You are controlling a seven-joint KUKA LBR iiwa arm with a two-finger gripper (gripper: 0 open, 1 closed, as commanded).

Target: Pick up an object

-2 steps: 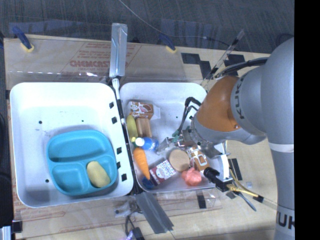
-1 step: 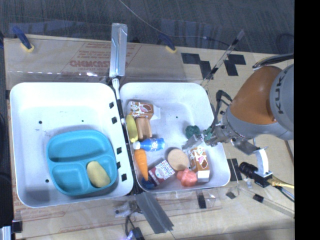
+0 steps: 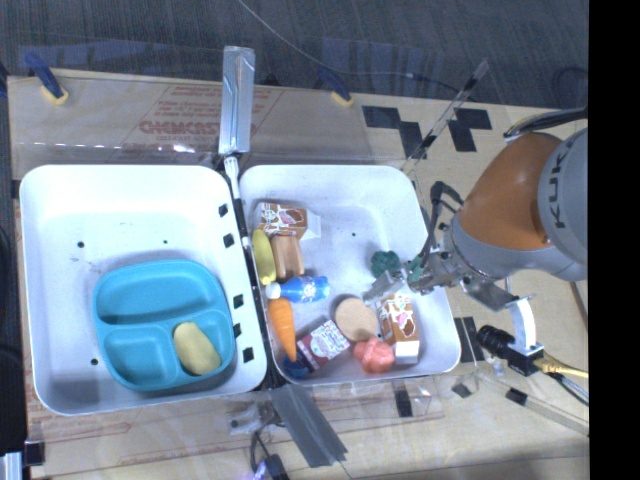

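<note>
Two shallow white bins sit side by side on the bench, both moulded plastic with rounded corners. The left bin (image 3: 60, 268) holds a blue compartment tray (image 3: 150, 303), smooth and matte, and in the tray's five o'clock section lies a yellowish potato (image 3: 197, 348), oval and slightly dull-skinned.

The right bin (image 3: 340, 193) is where the clutter is, mostly pushed toward its six o'clock half. Along the nine o'clock wall, from top to bottom: a brown and white snack packet (image 3: 283, 217), a pale yellow banana (image 3: 262, 255) standing lengthwise next to a tan hot-dog bun (image 3: 288, 258), a small blue and white bottle (image 3: 302, 289) lying on its side, and an orange carrot (image 3: 282, 329), tapered and glossy. Toward six o'clock lies a dark red packet (image 3: 324, 343), and just beside it a round tan biscuit-like disc (image 3: 355, 318). A lumpy pink piece (image 3: 376, 354) touches a little printed carton (image 3: 400, 324) at about five o'clock. A small dark green object (image 3: 386, 262) sits alone near three o'clock; its shape is too small to make out.

The arm comes over the bin's three o'clock rim, orange band bulging above the grey wrist. The gripper (image 3: 392, 288) hangs low between the green object and the carton, metal fingers pointing toward the bin's middle. Whether the fingers are spread or closed, I cannot tell, and nothing is visibly caught between them
</note>
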